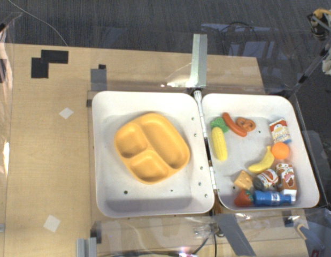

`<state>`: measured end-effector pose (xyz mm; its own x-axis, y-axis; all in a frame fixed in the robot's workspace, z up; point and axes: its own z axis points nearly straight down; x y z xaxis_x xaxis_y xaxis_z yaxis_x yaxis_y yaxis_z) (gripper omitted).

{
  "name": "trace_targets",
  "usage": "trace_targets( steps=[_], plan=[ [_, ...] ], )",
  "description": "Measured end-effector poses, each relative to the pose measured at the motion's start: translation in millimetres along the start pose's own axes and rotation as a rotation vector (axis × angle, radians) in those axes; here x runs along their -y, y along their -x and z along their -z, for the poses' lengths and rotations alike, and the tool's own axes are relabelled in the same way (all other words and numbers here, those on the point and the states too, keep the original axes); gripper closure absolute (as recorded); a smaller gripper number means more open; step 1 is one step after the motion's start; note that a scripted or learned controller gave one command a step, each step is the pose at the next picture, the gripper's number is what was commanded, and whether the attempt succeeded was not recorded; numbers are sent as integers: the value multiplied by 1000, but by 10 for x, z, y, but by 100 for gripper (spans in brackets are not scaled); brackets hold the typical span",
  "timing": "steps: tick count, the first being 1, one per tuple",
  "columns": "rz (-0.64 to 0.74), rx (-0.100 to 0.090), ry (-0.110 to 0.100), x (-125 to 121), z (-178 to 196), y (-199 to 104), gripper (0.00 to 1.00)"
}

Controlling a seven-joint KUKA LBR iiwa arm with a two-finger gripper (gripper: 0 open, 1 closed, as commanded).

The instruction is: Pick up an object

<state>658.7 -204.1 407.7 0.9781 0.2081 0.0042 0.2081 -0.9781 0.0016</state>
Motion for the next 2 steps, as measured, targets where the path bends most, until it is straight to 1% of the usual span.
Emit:
trace_targets(
  steps=[1, 2],
  plan=[
    [-2, 12, -6, 6, -1062, 5, 100],
    [-1, 2, -1, -2, -994, -7, 0]
  ],
)
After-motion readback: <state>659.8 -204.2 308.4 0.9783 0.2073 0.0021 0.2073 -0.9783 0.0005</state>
